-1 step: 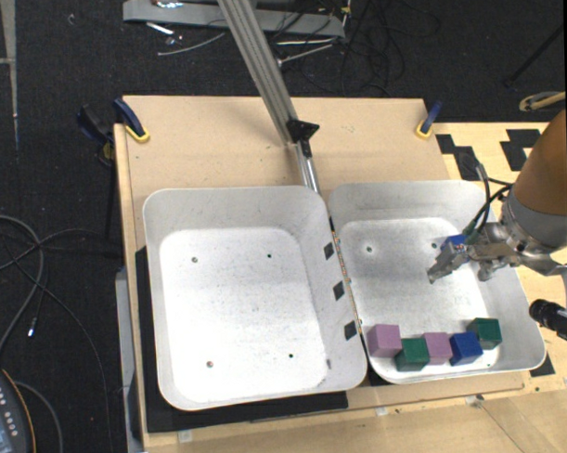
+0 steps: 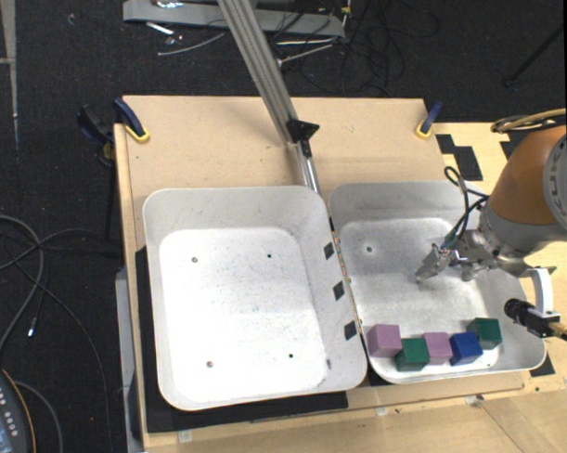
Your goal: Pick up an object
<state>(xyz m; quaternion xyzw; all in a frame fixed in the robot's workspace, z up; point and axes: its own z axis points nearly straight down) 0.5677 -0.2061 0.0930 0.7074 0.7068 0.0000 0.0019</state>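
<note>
Right-hand white bin [image 2: 394,208]: we see the gripper [image 2: 432,265] poised mid-bin, finger spread indiscernible; a row of five blocks [image 2: 436,346] lies well toward the near wall.

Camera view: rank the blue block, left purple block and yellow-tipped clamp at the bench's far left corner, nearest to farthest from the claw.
1. Blue block: in the right bin's near row, toward its right end, below the claw.
2. Left purple block: left end of that same row, farther off to the claw's lower left.
3. Yellow-tipped clamp: far left corner of the bench, beyond the left bin.
</note>
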